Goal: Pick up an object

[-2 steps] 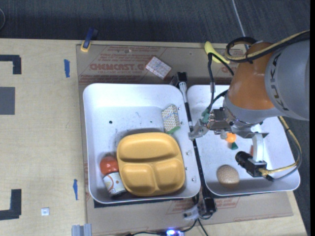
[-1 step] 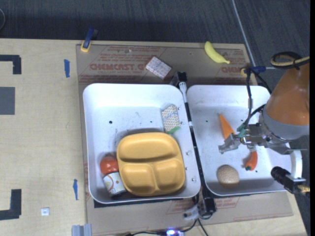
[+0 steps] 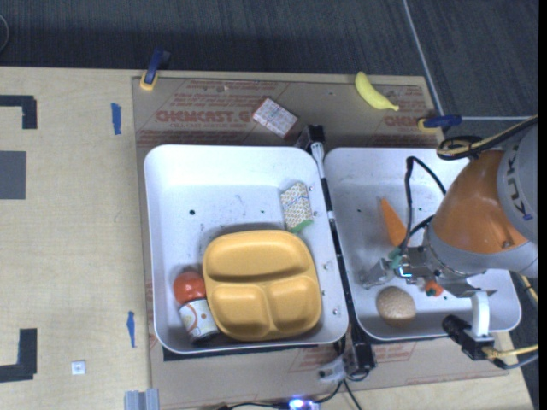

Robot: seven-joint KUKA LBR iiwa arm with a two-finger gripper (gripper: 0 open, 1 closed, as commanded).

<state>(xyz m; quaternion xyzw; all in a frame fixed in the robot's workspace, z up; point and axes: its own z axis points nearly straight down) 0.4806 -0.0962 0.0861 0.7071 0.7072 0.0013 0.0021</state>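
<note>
In the right bin (image 3: 506,313), gripper (image 3: 403,272), finger state not discernible, hangs just above a tan egg-shaped object (image 3: 397,304) near the front wall: probably light, smooth, prone to rolling, best pinched across its narrow middle.

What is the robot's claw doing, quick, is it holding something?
Gripper: low in the right bin, just above the tan ball; whether it grips anything cannot be told.

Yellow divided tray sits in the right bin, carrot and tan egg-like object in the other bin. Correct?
Not quite. The camera view shows the yellow divided tray in the left bin; the carrot and tan egg-like object lie in the right bin.
</note>
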